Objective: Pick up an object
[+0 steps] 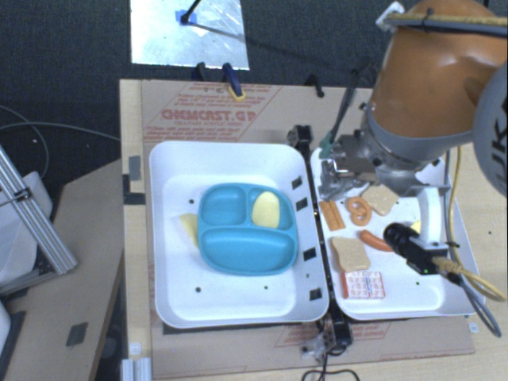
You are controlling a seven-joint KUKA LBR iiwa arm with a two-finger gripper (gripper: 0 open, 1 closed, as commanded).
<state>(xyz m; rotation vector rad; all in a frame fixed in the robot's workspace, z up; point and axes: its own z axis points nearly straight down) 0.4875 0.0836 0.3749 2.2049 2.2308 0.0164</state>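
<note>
Looks to be the approach step. Finds the gripper [336, 175] low over the upper left corner of the right bin [417, 296], right of centre in the frame. Cannot tell how far open, nor whether anything is in its hold.

Offers several candidates just below: an orange strip [332, 214] by the bin's left wall, a pretzel [359, 209] just beside that, a toast [382, 199] to the pretzel's upper right. Lower in the frame, a sausage [373, 240], a bread slice [349, 254] and a checked card [365, 284]. Left of centre, in the left bin [175, 292], a blue plate [238, 248] with a yellow egg [266, 209] in its upper right compartment.

Calls next for settling on one target, probably the orange strip or the pretzel as nearest, then centring above it, descending and closing. Needs care with the strip: close to the wall, so likely little room on that side.
</note>
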